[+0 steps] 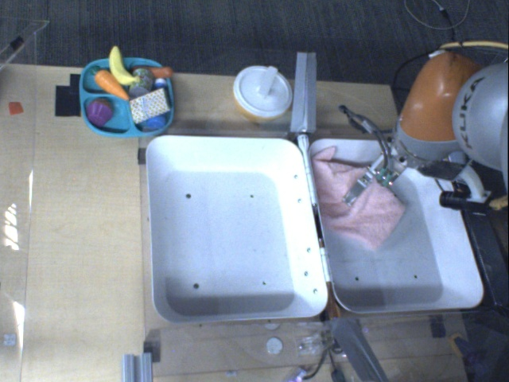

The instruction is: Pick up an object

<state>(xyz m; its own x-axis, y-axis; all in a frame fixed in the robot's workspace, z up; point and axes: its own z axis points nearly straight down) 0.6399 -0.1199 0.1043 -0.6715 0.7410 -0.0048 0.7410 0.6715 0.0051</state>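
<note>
A pink cloth lies crumpled in the upper left part of the right white bin, one edge up against the bin's left wall. The gripper reaches in from the right, slanting down and to the left, and its tip is over the cloth's upper middle. Whether it touches or pinches the fabric is unclear. The grey arm with its orange band stands above the bin's right back corner.
The left white bin sits beside the right one. Behind the bins are a blue tray of toy food, a white lidded bowl and a grey upright bar. Cables run at the right.
</note>
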